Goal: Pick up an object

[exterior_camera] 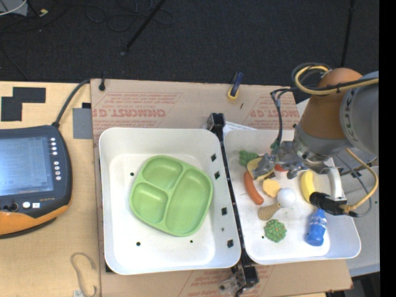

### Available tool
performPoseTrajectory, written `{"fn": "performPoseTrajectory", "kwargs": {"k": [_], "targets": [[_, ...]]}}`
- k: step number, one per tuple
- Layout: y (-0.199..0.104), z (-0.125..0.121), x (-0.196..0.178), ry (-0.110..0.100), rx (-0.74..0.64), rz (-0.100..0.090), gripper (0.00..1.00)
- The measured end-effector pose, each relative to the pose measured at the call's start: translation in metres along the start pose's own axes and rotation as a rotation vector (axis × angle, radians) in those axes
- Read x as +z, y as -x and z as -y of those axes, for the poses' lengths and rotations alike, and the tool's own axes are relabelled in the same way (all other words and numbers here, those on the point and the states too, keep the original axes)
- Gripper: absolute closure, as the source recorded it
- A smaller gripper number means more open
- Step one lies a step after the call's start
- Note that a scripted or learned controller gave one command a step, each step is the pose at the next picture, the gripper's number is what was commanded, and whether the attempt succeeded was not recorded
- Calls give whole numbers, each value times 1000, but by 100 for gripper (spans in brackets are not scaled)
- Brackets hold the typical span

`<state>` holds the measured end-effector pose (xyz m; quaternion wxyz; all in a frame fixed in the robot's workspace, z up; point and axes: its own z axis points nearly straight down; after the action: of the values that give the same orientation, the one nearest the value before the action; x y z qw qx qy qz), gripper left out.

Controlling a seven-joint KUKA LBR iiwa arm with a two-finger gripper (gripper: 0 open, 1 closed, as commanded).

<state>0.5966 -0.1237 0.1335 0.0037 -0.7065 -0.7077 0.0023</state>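
You can see the gripper (270, 164) low in the right bin (346, 249) among the toy food, jaw state unreadable, nothing lifted yet, so the pick remains.

Lime-green divided plate (171, 194) in white left bin (117, 240); right bin (346, 246): orange-red sausage (253, 189), white ball (286, 197), yellow banana (307, 185), blue bottle (316, 228), speckled green ball (275, 230).

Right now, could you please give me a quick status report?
Gripper low in right bin, among toys. Nothing seen held. Hot dog and egg close by.
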Motion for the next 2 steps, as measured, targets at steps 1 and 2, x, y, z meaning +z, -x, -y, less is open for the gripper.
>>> {"fn": "performPoseTrajectory", "kwargs": {"k": [1, 2], "targets": [[-4, -3, 43, 11, 1, -5, 0], [-2, -6, 27, 20, 5, -2, 100]]}}
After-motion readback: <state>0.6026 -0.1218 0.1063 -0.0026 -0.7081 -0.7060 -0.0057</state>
